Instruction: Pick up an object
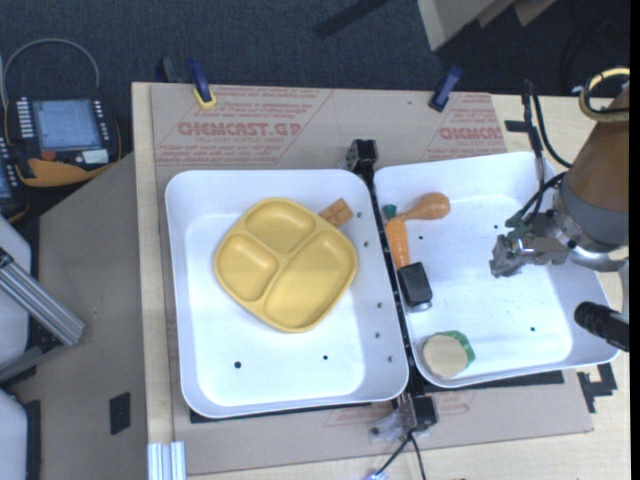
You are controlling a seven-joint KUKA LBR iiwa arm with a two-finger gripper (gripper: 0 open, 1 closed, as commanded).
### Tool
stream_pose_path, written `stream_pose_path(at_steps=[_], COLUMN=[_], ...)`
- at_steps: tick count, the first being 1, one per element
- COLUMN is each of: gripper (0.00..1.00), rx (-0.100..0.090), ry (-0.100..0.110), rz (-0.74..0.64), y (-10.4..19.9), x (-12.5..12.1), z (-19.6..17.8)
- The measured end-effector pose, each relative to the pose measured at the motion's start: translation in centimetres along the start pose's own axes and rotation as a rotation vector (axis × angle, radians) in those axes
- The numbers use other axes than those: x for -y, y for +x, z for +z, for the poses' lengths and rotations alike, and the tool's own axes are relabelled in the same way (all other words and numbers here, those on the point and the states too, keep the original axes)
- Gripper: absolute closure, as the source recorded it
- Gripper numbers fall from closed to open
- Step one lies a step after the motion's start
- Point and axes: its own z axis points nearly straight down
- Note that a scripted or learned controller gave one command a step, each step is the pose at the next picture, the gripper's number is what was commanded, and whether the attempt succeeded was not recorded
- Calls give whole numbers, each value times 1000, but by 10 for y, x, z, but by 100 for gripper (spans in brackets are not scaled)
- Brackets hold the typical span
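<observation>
Camera view shows the gripper low over the right bin, on bare floor with nothing between its fingers, though how wide they stand cannot be told. The things to pick sit along that bin's left wall: a carrot, a black block and a round sponge. They are well apart from the gripper, so it likely must cross the bin to grab one.

Yellow three-compartment plastic plate, centre of left white bin. Right white bin: orange carrot, black block at nine o'clock; gripper at three.
</observation>
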Motion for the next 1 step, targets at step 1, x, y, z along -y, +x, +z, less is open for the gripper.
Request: stream_pose_path(at_steps=[1], gripper=[100], rx=[-2], ry=[4], rz=[-4], y=[54], x=[-15], z=[-8])
